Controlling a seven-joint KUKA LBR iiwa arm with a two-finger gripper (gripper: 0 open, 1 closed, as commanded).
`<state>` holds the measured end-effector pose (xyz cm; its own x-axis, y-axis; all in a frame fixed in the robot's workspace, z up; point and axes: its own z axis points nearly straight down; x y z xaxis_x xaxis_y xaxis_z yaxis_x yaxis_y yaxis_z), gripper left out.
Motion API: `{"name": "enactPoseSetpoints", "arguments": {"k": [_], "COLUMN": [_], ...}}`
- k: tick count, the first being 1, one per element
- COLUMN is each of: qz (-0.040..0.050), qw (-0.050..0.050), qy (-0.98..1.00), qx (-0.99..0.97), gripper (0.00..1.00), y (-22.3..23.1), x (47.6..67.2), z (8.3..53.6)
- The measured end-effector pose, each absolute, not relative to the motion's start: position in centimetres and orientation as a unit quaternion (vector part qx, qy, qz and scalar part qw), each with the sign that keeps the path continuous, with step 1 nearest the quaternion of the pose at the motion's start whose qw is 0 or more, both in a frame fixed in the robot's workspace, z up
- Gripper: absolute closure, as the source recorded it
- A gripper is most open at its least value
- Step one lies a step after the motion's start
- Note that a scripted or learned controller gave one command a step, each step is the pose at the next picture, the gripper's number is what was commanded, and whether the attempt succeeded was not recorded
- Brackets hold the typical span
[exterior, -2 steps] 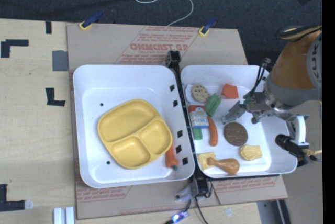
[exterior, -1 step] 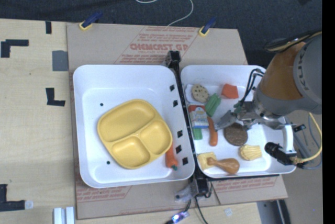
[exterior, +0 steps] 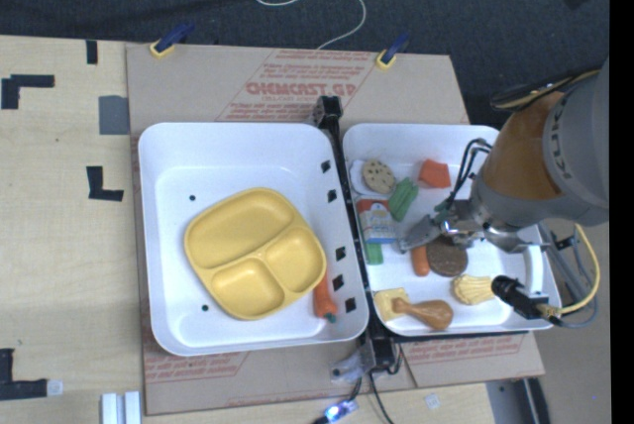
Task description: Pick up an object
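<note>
Down in the right bin (exterior: 485, 137), the gripper (exterior: 424, 234) is low among the toy food — its metal fingers angle toward the divider, and I cannot tell from here whether they are spread or pressed together. Nothing sits visibly between them, so no catch to call yet.

Right around the tips there is plenty to go for: a brown disc (exterior: 448, 260) just beside the wrist, a small orange piece (exterior: 421, 262) touching its edge, and a pale blue-and-white packet (exterior: 377, 232) just ahead toward the divider. A green piece (exterior: 402, 199) and a speckled cookie (exterior: 375, 175) lie further up, an orange block (exterior: 434, 173) near the top, and a chicken drumstick (exterior: 424, 313) and a yellow ridged piece (exterior: 474, 289) along the near wall.

Over in the left bin (exterior: 158, 214), a yellow divided plate (exterior: 254, 252) lies flat, a carrot (exterior: 324, 298) tucked by its corner — well apart from the action.

By my reckoning the reach is done; the closing and the lift are all to come.
</note>
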<state>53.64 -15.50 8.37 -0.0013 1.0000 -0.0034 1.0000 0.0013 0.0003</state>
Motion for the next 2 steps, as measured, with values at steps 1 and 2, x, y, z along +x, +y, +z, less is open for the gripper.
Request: {"name": "enactPoseSetpoints", "arguments": {"k": [1,2], "qz": [0.0002,-0.0006], "qw": [0.001,-0.001], "qy": [0.707,0.707], "qx": [0.707,0.707], "gripper": [1.0,1.0], "y": [-15.5,-16.0], "x": [53.8,53.5], "z": [9.5,15.3]}}
